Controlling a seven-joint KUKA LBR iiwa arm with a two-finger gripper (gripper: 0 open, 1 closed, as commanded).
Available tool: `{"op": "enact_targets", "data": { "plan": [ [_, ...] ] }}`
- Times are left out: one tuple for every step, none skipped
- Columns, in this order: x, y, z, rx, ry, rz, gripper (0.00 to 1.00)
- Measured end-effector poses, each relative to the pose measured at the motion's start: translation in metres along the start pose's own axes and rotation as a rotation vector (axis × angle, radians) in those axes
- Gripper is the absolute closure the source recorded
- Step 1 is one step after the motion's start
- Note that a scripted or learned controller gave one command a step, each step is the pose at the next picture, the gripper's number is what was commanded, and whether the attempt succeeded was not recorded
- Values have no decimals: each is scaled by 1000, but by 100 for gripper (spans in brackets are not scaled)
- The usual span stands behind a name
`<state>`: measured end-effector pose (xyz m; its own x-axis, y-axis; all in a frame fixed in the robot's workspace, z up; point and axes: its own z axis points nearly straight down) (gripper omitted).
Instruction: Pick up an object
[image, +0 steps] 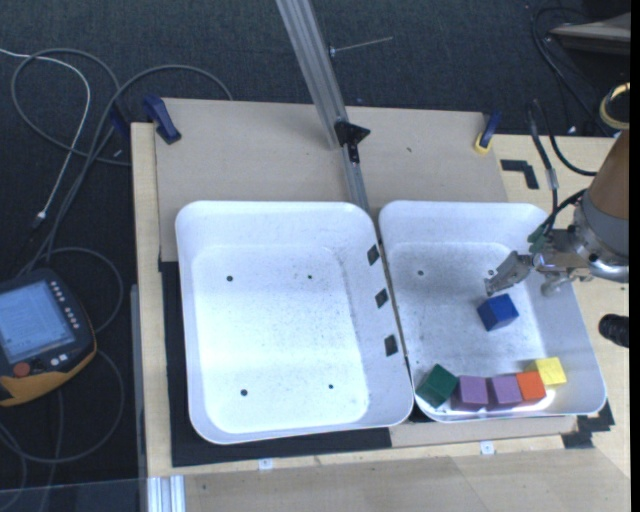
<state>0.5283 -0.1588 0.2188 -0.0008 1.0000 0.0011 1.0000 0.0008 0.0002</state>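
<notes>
So the arm (612, 215) comes in from the right side and its end effector (528, 272) hangs over the right bin (400, 225), up in the back-right part of it. The fingers (508, 270) look spread fairly wide, and there's nothing between them that I can see.

The blue cube (498, 312) sits on the floor of the right bin just below the end effector, a bit toward the front. It looks very close to the left fingertip, but I honestly can't tell whether they touch. The cube is turned a little, not square with the bin walls.

Along the front edge of that same bin there's a row of blocks packed together: a green cube (437, 384) at the left, then a purple block (472, 391), another purple block (506, 389), an orange block (531, 385) and a yellow block (551, 372) on the right end.

The left bin (190, 230) is right beside it, and both sit on the tan surface (250, 150). A handheld controller (38, 330) lies on the floor off to the left, with cables around it.
</notes>
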Motion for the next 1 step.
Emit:
{"op": "enact_targets", "data": {
  "plan": [
    [-16, 12, 105, -9, -10, 4, 0]
  ]
}}
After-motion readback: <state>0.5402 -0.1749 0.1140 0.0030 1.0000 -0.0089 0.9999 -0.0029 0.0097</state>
